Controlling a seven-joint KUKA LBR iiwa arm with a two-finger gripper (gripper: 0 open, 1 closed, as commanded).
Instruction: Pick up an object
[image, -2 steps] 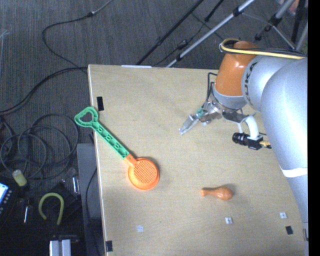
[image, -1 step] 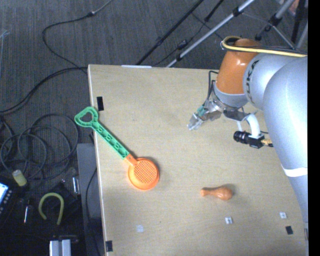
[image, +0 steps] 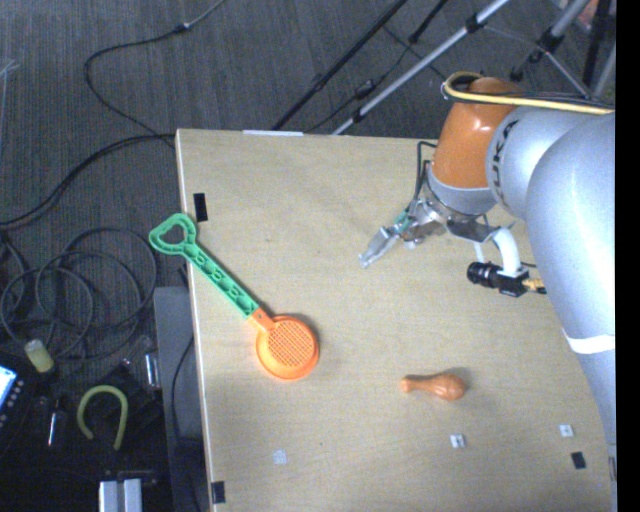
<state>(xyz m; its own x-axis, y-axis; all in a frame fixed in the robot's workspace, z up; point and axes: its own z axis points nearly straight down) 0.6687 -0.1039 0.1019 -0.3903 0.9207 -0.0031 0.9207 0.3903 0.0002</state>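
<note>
An orange round strainer (image: 287, 347) with a long green handle (image: 205, 265) lies on the left part of the tan bench top (image: 330, 190). The handle points up-left towards the bench's left edge. A small orange pear-shaped toy (image: 436, 385) lies on its side lower right of centre. My gripper (image: 384, 244) hangs over the bare middle of the bench, pointing down-left. It is well apart from both objects, up-right of the strainer and above the toy. Nothing shows in its grasp.
The grey arm with its orange band (image: 470, 140) fills the right side. Cables (image: 70, 290) and a green U-shaped piece (image: 102, 408) lie on the dark floor left of the bench. Tripod legs (image: 420, 60) stand behind it.
</note>
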